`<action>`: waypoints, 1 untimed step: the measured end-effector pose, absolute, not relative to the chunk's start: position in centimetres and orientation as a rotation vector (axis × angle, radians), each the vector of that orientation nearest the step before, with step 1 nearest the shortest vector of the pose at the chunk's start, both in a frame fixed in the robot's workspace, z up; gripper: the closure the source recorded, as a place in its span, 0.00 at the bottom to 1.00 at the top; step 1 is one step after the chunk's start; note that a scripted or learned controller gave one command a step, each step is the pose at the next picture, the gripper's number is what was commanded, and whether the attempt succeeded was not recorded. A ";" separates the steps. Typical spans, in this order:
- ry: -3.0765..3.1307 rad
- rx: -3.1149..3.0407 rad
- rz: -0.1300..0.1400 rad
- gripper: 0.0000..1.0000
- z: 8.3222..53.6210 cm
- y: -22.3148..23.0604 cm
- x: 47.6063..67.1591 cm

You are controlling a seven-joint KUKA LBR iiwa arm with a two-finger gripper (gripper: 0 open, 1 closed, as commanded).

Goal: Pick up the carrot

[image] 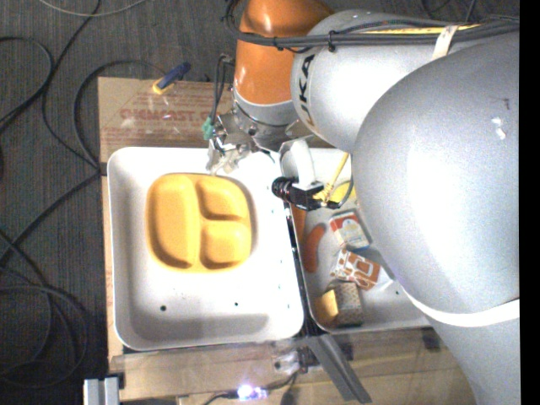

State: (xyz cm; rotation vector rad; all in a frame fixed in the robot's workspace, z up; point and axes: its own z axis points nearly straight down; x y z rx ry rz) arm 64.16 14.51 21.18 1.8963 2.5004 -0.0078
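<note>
An orange carrot [313, 245] lies in the right bin [381, 312], close to its left wall, partly under the arm. My gripper [222, 153] hangs over the far edge of the left bin [126, 251], just beyond the yellow divided plate [202, 220]. It is well to the left of the carrot, across the wall between the bins. Nothing shows in the gripper.
A white and orange packet [354, 256] and a brown block [344, 302] lie in the right bin beside the carrot. The arm's large grey body covers most of that bin. A cardboard sheet [152, 116] with a blue and yellow clip [170, 77] lies beyond the left bin.
</note>
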 end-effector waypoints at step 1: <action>2.540 1.850 -0.008 1.00 18.3 5.4 60.6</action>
